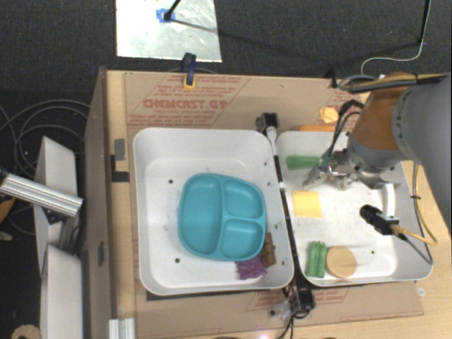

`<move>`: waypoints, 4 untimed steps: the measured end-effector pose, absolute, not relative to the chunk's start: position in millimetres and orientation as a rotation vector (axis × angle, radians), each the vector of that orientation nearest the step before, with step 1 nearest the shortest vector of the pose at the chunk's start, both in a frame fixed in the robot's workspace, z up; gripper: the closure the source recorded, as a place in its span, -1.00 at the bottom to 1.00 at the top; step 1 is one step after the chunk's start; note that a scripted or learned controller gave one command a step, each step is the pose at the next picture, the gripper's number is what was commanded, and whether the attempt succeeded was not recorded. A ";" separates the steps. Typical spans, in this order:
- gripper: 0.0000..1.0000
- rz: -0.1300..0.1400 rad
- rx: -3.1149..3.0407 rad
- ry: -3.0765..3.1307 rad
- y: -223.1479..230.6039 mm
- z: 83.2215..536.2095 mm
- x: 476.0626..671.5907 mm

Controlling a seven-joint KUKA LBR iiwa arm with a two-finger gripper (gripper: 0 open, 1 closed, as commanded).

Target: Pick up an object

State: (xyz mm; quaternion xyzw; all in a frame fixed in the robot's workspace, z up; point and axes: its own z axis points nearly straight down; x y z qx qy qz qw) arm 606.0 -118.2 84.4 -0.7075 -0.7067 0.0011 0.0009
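Gripper [330, 174] hovers low in the right bin [406, 270], toward its far edge, just beside the green block [302, 162] at the left wall. I can't tell how wide it's open or whether it has anything. My read: nothing lifted yet, so grab and raise remain. Square [306, 205] lies near, toward mid-bin; disc [342, 263] and green sticks [316, 260] hug the near edge. Tight by that wall, but there's bare floor right of the square.
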 end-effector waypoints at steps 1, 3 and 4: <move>-1.00 0.009 -2.213 -2.216 -136.6 84.8 641.6; -1.00 0.000 -2.221 -2.223 -163.4 84.7 648.9; 1.00 -0.015 -2.225 -2.239 -163.2 102.5 654.7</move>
